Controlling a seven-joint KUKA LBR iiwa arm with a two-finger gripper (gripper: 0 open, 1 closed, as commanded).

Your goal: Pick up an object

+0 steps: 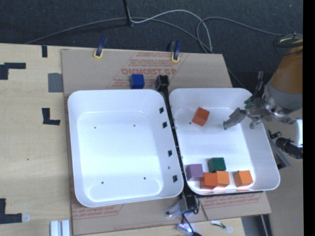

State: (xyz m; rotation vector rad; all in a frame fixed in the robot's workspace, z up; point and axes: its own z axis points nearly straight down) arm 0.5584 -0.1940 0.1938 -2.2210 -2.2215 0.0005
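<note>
An orange cube lies alone in the upper part of the right bin. Along that bin's front wall sit a purple cube, a green cube and three orange cubes packed close together. My gripper hangs over the bin's right side, to the right of the lone orange cube and apart from it. Its fingers are spread open, and nothing is between them.
The left bin adjoins the right one along a black divider. A blue cube rests on the cardboard behind the left bin. Two clamps hold the cardboard's far edge. Cables run across the dark floor behind.
</note>
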